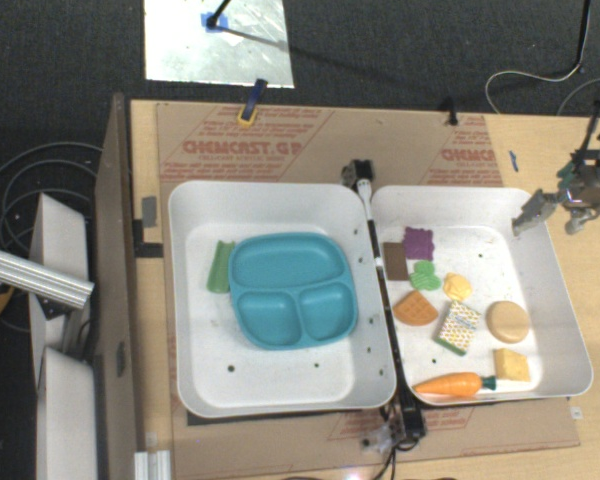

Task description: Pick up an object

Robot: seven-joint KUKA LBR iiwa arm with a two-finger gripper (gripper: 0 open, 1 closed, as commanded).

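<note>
Stuff on the bench, going left to right: the left bin [195, 268] holds a blue divided tray [291, 289] sitting roughly in the middle, with a flat green piece [219, 266] lying just beside the tray's left edge, maybe touching it. Then the right bin [555, 298] has all the little toy foods scattered around. Near the divider there's a brown block [396, 260] with a purple piece [418, 242] right next to it, and a small green thing [425, 275] just below those. Under that sits an orange wedge [415, 309], and a carrot [450, 384] lies along the bin's bottom edge. A yellow lump [457, 287] sits above a checkered pack [458, 326], which is tilted, then comes a round tan bun [507, 321] and a yellow cheese-looking block [511, 365] below it. The gripper [555, 211] hangs over the bin's upper right corner, well apart from all the foods, its two fingers spread apart with nothing between them. So nothing is picked up here, every item is resting on the bin floor.
</note>
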